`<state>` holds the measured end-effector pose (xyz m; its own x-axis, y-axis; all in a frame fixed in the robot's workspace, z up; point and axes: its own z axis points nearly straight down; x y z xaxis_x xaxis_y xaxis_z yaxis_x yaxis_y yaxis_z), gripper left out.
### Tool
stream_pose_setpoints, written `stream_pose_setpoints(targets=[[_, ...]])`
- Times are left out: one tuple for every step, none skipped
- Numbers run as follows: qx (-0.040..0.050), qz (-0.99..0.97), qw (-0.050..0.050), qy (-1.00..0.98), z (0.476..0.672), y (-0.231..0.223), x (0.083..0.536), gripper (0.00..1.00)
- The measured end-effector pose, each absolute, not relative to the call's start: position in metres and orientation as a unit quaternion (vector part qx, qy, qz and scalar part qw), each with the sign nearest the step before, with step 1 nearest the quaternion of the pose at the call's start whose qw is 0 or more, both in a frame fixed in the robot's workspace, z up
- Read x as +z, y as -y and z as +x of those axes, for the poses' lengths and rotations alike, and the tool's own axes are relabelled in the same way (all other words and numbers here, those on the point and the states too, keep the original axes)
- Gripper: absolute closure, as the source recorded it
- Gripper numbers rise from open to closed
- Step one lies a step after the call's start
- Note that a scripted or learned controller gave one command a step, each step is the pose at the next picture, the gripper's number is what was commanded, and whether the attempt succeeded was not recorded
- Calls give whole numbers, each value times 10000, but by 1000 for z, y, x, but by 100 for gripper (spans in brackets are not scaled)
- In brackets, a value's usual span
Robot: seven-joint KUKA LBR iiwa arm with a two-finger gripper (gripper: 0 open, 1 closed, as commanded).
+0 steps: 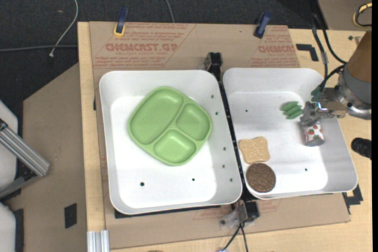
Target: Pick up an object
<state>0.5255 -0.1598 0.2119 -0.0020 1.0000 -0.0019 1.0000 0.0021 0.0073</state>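
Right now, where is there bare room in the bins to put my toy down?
Left bin: bare strips around the green plate, widest along the near edge. Right bin: bare floor between the green bean and the cracker. Crowded by the gripper and the cookie.

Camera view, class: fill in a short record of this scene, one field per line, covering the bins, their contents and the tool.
left bin: green divided plate
right bin: tan cracker, brown round cookie, green leafy piece
tool: over the right bin's right part, beside the leafy piece
arm: enters from the right
bench: board clipped by two blue clamps
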Motion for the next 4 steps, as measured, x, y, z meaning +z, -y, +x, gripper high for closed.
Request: stream_pose_setpoints(targets=[[17,7064,34,-7078,524,163,276,100],[6,7067,12,-7076,525,163,274,100],[7,7049,-10,-7093,533,114,274,100],[14,7046,5,-7096,554,58,272,100]])
